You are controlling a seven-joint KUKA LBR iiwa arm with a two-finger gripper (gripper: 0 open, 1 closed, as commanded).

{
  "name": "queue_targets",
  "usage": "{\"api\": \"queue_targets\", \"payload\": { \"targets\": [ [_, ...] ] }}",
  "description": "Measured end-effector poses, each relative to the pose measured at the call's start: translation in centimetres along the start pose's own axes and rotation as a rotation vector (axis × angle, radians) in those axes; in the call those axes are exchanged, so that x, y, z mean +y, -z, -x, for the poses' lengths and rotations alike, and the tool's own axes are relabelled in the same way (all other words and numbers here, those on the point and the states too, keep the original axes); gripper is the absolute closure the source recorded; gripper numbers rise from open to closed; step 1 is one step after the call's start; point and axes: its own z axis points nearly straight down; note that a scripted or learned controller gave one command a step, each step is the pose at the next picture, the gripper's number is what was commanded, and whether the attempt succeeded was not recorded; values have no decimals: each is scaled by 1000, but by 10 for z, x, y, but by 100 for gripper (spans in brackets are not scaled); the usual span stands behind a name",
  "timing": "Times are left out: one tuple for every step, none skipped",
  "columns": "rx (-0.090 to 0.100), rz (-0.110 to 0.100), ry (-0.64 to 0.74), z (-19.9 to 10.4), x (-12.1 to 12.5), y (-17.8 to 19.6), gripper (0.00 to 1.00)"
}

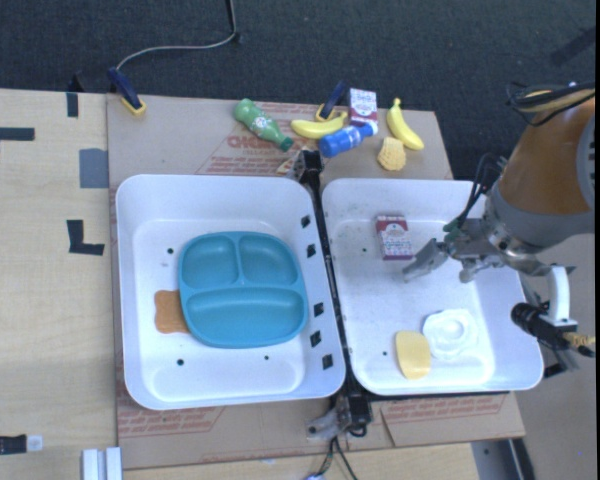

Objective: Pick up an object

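White plastic walls ring the right bin [500, 378], and the tool [442, 260] hangs inside it near the middle of its right half, with the grey arm [540, 188] coming in over the bin's right rim. The two fingers are spread apart, one angling down-left and a shorter one pointing down, and nothing sits between them.

Just left of the tool, slightly above it, a small red-and-white carton [392, 236] lies flat on the bin floor, near the longer fingertip but apart from it. Below the tool lie a clear round lid [450, 332] and, touching its left side, a yellow sponge-like piece [413, 354]. The floor between the carton and these two is bare.

Well to the left, past the shared divider, the left bin [140, 268] holds a blue divided plate [244, 288] with an orange piece [168, 311] tucked against its left edge.

Above the tool, beyond the bins' far rims on the cardboard-covered counter [180, 138], lie a green bottle [262, 124], two bananas [406, 126], a blue bottle [344, 140] and a yellow piece [391, 154].
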Motion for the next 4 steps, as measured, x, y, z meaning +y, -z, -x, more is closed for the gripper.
{"api": "queue_targets", "payload": {
  "targets": [
    [0,-1,0,-23,60,-78,0],
    [-5,14,1,-16,132,-112,0],
    [-7,16,1,-27,148,-111,0],
    [-4,15,2,-25,148,-112,0]
  ]
}}
